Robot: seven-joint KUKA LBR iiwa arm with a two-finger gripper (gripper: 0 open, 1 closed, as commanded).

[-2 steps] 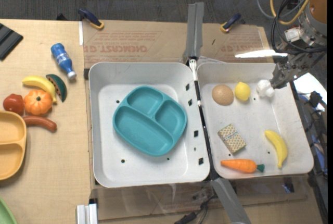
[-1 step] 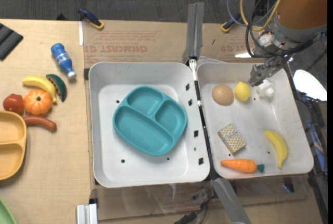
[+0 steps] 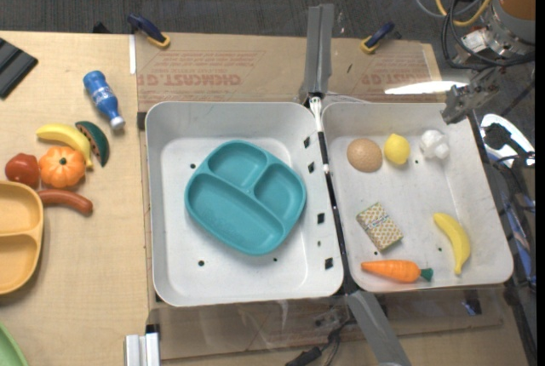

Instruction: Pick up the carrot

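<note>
Gripper (image 3: 461, 103) sits over the right bin's (image 3: 494, 211) far right corner; whether it is open or holding anything cannot be told. Carrot (image 3: 395, 271) lies flat at the near wall, well apart. Recommend grasping across its thick middle, clear of the cracker box (image 3: 380, 226) and banana (image 3: 452, 240).

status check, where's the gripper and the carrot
Gripper at far rim of right bin, above it. Carrot untouched, lying flat at near edge. Banana and box close by, neither touching it.
</note>
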